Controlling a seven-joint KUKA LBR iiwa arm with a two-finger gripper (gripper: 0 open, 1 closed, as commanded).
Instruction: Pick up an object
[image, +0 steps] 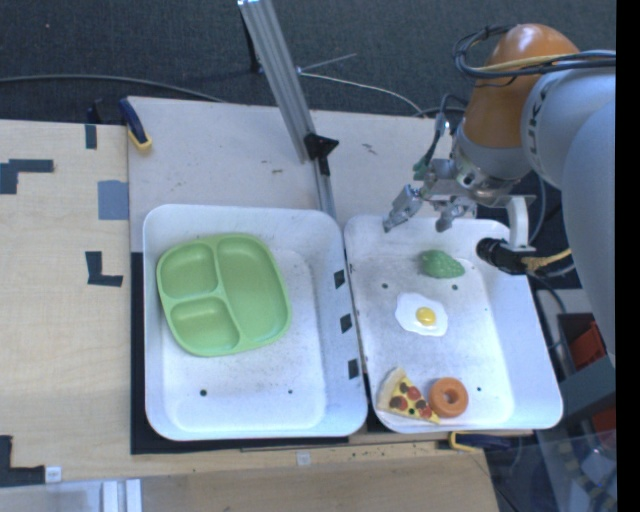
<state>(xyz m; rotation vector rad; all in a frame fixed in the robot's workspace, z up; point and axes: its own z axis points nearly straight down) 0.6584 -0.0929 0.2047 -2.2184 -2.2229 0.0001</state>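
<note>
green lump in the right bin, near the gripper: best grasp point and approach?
Probably straight down from above, fingers closing across the narrow middle of the green lump. It lies low and alone on the right bin's floor, wider than deep, apart from the fried egg. The gripper hovers just beyond it, open.

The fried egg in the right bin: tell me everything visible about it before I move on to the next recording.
The fried egg is a flat toy, seemingly plastic or rubber, with a wavy white outline and a round yellow yolk near its middle. It lies flat on the floor of the right bin, roughly central, touching nothing else. The green lump sits beyond it, the pizza slice and donut nearer the camera. The gripper hangs above the bin's far end, clear of the egg.
</note>
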